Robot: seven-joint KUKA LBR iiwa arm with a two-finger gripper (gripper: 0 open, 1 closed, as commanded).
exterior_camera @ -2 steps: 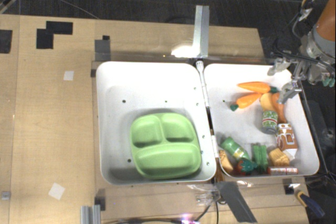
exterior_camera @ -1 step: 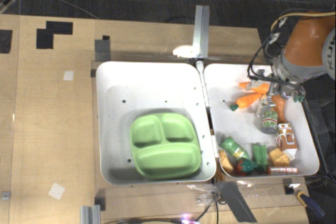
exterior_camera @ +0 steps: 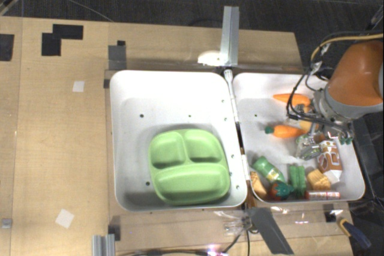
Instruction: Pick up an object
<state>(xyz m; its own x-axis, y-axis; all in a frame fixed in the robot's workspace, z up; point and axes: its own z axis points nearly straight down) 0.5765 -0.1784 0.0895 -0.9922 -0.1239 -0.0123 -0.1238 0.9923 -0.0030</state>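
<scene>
Two bins sit side by side. At nine o'clock, the left bin (exterior_camera: 126, 129) holds a green tray (exterior_camera: 189, 166), light and stiff but too broad to pinch. In the right bin (exterior_camera: 252, 93), an orange carrot (exterior_camera: 283, 130) at center looks light, firm and smooth; grasp it mid-length. No label is readable. At three o'clock the gripper (exterior_camera: 313, 145) hovers; I cannot tell its state.

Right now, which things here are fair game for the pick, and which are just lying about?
Job:
gripper
orange carrots
green bottle
green block
brown-and-white packet
right bin

Lying about:
green divided tray
left bin
metal post
</scene>
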